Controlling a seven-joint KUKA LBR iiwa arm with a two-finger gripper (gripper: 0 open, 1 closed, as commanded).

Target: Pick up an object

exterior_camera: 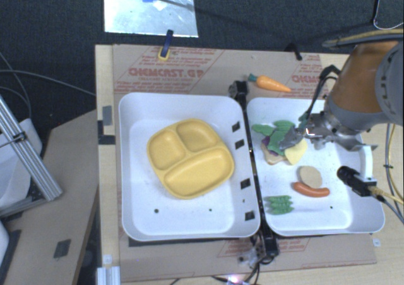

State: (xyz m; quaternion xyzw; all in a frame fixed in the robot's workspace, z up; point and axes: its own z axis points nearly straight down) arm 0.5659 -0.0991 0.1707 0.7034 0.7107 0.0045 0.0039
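I see a yellow divided plate (189, 157) in the white left bin (136, 151), an orange carrot (270, 83), green pea pods (278, 204), and a red-orange sausage (310, 190).

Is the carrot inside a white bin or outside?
Outside. The carrot lies on the brown board beyond the far rim of the right bin, not among the toy foods inside it.

One fixed camera looks down aslant from above on both white bins (136, 170).

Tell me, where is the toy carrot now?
The carrot lies outside both bins, on the board just behind the right bin, near its back left corner.
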